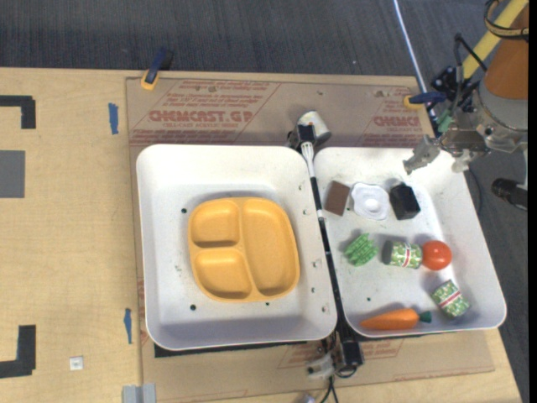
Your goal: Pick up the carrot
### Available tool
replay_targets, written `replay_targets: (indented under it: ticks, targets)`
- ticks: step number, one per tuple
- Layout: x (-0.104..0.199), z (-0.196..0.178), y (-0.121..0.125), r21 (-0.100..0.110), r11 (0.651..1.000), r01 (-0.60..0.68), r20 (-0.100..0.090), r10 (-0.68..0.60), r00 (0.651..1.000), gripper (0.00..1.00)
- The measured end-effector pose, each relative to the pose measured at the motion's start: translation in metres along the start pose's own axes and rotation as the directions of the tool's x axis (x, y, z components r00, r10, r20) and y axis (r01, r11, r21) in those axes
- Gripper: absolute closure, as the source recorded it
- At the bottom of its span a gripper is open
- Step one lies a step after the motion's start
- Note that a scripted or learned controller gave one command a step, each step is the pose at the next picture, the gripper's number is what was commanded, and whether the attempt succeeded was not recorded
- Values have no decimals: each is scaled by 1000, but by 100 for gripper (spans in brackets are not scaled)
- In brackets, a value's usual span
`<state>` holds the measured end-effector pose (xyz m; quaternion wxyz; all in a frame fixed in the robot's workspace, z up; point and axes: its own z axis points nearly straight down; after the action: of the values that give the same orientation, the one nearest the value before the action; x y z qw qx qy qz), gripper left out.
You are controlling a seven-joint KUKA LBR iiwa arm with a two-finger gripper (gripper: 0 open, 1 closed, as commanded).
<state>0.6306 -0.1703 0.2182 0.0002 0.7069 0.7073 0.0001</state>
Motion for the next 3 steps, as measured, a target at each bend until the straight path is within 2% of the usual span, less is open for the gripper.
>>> replay_targets:
  ticks: [1,2,3]
  targets:
    - [57,112,-65,2,1000,27,-1,-27,1000,0]
    - [57,101,-64,-2,1000,26,0,-26,1000,100]
    - [114,34,-152,4,989,-145,-2,145,989,100]
